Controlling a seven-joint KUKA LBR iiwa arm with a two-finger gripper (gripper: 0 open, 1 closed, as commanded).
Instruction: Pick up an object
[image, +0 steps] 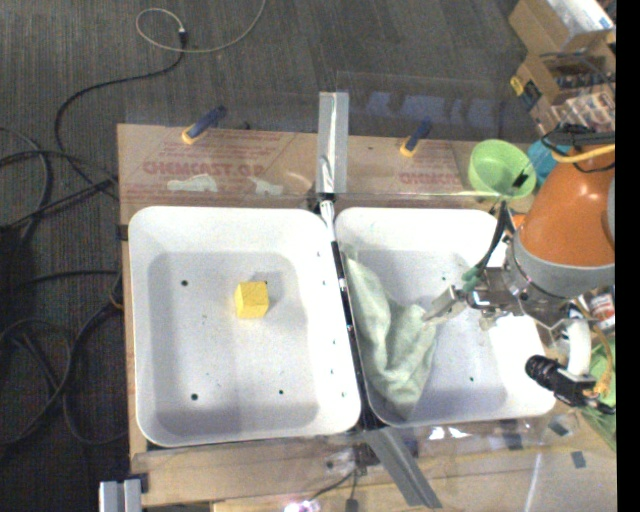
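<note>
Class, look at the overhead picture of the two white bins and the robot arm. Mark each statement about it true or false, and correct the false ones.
1. A yellow block lies in the left bin. True.
2. A pale green cloth lies in the right bin. True.
3. The cloth is draped over the yellow block. False: they lie in separate bins.
4. The gripper is over the left bin. False: it is over the right bin, beside the cloth.
</note>
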